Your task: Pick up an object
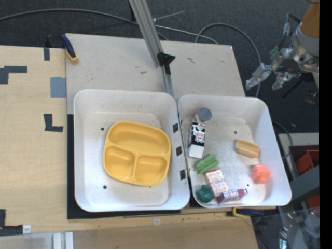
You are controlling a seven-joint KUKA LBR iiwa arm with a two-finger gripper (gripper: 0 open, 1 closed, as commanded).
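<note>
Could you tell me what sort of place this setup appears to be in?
Probably a robotics lab: a robot arm beside two white bins, loose cables on dark carpet, and a taped bench.

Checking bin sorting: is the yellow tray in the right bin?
No, the yellow tray lies in the left bin, alone.

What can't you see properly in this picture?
- Arm: cut off by the top right edge of the camera view.
- Gripper: small and blurry, outside the bins.
- Milk carton: its print is too small to read.
- Green toy: partly tucked under the box near the bin's rim.
- Pole: its top is cut off by the upper edge.
</note>
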